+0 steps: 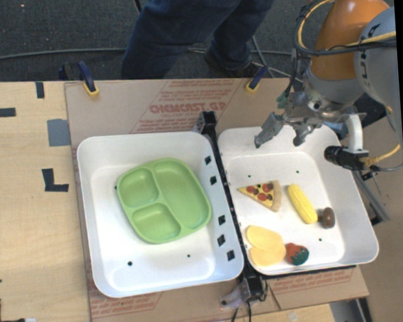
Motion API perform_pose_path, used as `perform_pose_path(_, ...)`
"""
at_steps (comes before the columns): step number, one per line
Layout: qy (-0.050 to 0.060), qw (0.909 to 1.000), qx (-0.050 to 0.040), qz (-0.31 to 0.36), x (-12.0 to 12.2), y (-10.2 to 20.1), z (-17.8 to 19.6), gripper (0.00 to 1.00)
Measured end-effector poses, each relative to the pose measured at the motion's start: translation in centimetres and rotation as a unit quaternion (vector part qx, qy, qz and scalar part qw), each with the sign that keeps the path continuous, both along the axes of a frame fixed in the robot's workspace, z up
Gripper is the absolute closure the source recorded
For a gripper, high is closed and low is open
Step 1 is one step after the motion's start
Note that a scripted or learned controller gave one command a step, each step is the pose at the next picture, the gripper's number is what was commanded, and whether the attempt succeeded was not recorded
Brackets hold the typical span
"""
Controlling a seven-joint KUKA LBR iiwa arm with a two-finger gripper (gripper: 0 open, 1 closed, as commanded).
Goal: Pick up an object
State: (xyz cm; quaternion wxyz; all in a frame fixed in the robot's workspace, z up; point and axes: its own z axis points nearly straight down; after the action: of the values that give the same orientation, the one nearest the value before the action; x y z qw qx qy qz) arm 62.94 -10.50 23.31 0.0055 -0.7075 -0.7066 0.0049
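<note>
Wooden bench topped with a cardboard sheet carries two white bins side by side, the left bin holding a green divided plate. Over the far edge of the right bin, the gripper hangs spread and empty, well apart from the objects below: pizza slice, corn cob, yellow chips, strawberry, brown nut.

Wooden tabletop with black tape marks, printed cardboard sheet clamped under two white bins, left bin holding a green divided plate, person in dark trousers standing behind
</note>
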Motion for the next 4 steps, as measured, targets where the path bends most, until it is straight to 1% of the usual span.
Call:
perform_pose_path(1, -0.007, 1.0, -0.0006, 0.001, 0.2, 0.0, 0.8, 0.0)
perform_pose_path(2, -0.004, 1.0, -0.0007, 0.001, -0.4, -0.6, -5.2, 0.0)
perform_pose_path(3, -0.004, 1.0, -0.0005, 0.001, -0.7, -0.4, -11.7, 0.0)
perform_pose_path(4, -0.007, 1.0, -0.0012, 0.002, -0.7, -0.4, -15.0, 0.0)
